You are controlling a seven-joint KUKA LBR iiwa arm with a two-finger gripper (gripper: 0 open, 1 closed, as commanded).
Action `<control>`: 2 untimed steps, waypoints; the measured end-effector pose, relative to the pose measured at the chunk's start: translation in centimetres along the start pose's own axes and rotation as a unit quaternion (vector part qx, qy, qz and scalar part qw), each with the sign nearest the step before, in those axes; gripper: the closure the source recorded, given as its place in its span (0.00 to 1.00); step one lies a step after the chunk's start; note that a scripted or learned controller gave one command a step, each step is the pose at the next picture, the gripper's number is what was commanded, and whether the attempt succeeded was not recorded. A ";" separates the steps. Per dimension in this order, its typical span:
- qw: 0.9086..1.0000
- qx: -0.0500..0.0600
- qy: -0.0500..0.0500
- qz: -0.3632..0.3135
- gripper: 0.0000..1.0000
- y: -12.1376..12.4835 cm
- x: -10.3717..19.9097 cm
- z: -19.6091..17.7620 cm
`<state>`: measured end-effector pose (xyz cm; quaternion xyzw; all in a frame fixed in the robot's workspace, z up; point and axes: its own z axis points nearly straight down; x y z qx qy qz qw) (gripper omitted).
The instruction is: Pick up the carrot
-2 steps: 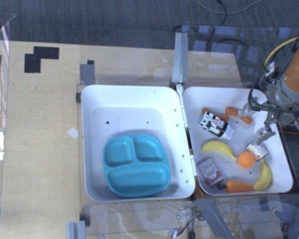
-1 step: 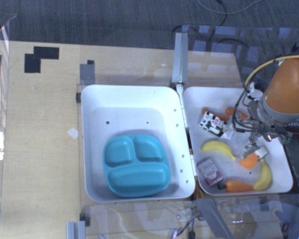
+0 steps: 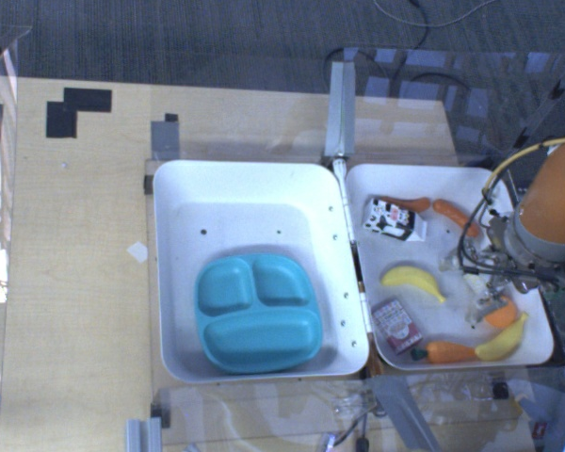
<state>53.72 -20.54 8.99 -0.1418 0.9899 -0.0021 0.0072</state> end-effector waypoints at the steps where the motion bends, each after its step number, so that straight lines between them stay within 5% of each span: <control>1: 0.995 0.003 -0.003 -0.097 0.00 1.0 3.3 -0.2; 2: 0.996 0.001 0.000 -0.085 0.00 -0.4 -1.3 0.0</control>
